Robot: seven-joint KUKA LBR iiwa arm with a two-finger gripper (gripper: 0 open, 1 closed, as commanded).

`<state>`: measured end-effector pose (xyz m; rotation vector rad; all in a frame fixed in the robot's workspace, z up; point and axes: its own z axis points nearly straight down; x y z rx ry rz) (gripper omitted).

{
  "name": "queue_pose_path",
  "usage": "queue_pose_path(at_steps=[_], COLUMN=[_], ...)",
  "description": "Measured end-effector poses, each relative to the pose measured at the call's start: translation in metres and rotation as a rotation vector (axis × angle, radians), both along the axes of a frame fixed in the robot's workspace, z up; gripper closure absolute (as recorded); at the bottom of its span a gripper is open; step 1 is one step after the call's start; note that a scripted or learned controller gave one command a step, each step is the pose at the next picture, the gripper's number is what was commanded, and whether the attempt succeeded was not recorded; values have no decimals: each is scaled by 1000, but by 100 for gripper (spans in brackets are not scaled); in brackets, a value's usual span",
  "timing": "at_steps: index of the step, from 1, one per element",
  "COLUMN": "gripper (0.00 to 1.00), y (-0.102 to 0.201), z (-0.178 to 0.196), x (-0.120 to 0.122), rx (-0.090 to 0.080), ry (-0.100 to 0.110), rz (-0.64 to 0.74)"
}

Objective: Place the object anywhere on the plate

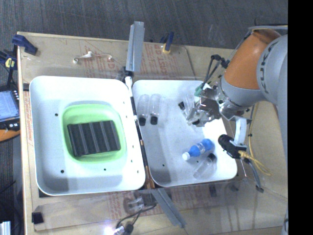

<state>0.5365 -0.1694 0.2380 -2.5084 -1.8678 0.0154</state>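
A green plate point(91, 112) lies in the left bin point(44, 131), with a dark ribbed insert point(93, 137) on its middle. In the right bin point(166, 165), two clear bottles with black caps point(148, 109) lie side by side near the left wall. A blue bottle with a white cap point(198, 149) lies at the front right, and another clear bottle point(205, 166) lies just below it. My gripper point(197, 115) hangs low over the right bin's back right part, beside a small clear object point(188, 106). Whether it touches that object is unclear.
A grey bar point(135, 45) stands at the back between the bins, next to a blue clamp point(167, 40). Black and yellow cables point(244, 155) hang at the right bin's right edge. A device with a screen point(9, 106) sits at the far left.
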Motion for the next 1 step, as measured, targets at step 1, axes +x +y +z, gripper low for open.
queue_pose_path(at_steps=[1], gripper=[0], y=[0], z=[0], x=[0], rx=[0], ry=[0], rz=[0])
